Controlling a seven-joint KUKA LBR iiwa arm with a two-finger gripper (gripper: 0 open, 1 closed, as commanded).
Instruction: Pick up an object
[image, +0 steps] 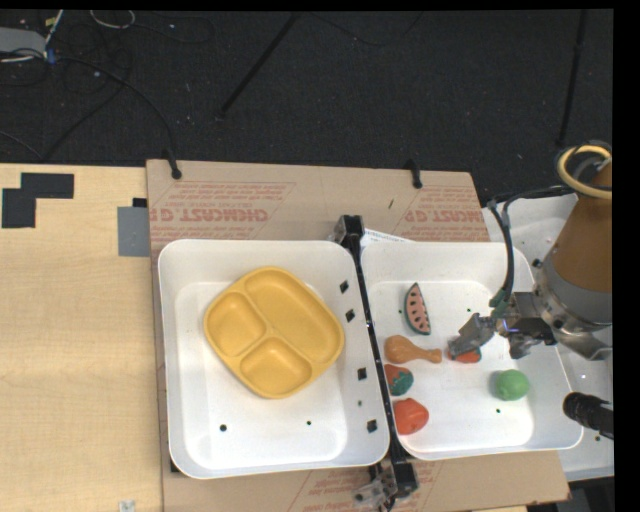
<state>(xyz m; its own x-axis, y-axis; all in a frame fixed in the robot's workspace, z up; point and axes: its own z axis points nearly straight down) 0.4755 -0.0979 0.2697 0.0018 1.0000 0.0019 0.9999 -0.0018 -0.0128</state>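
Your pincer (478, 340) sits low in the right bin (520, 262), its opening unclear. Just left, the drumstick toy (410, 351) lies nearly level, thick end left, narrow end pointing toward the pincer.

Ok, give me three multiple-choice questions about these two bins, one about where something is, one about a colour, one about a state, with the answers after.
1. Where does the yellow divided plate lie?
A. in the left bin
B. in the right bin
C. on the cardboard behind the bins

2. What colour is the ball near the gripper?
A. blue
B. green
C. white

3. How does the watermelon slice lie?
A. clamped in the gripper
B. stacked on the plate
C. loose on the bin floor

Answers: 1 A, the plate fills the left bin's middle. 2 B, it is plainly green. 3 C, it lies apart from the gripper on the right bin's floor.
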